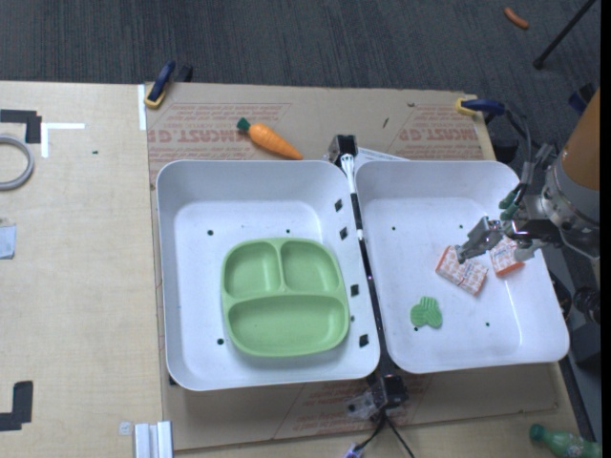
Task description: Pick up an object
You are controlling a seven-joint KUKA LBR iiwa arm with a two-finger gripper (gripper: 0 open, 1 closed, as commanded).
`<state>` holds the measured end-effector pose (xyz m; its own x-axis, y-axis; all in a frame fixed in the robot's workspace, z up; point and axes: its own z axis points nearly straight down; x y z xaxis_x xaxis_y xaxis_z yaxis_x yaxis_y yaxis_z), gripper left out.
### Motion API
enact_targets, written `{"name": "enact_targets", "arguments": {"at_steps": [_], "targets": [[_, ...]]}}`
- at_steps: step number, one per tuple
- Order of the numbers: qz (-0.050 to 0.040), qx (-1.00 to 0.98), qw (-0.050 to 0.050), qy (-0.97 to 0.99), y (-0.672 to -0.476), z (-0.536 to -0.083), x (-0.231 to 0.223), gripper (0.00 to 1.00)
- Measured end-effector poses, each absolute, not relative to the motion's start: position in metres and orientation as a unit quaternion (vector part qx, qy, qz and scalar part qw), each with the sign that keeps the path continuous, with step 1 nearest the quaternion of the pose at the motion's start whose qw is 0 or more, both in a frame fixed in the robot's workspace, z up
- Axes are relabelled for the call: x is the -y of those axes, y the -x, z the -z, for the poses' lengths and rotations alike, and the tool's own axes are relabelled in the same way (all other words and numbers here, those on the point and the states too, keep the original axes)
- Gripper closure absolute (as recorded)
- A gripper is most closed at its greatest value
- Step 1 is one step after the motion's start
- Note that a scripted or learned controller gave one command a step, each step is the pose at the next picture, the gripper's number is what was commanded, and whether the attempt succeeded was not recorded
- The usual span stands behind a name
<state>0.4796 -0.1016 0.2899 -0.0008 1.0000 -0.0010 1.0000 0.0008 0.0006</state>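
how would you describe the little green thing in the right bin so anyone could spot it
Look in the right-hand white bin, at its near half. The small green leafy piece lies flat there, alone, below the patterned packet near the gripper. It is that bin's only green item.

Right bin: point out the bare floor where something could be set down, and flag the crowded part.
In the right bin, floor is bare along the left side by the divider and across the far end. It is crowded near the right wall, where the gripper hangs over the patterned packet and orange-white piece. The green toy takes the near middle.

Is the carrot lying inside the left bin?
No. The carrot lies on the cardboard behind the left bin, outside its rim.
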Motion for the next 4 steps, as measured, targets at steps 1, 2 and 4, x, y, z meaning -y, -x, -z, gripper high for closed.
{"name": "enact_targets", "arguments": {"at_steps": [1, 2, 4], "targets": [[0.0002, -0.75, 0.0, -0.661, -0.505, -0.132, 0.104, 0.0], [-0.0002, -0.78, 0.0, -0.626, -0.478, -0.092, 0.102, 0.0], [-0.0001, -0.8, 0.001, -0.6, -0.509, -0.286, 0.062, 1.0]]}}
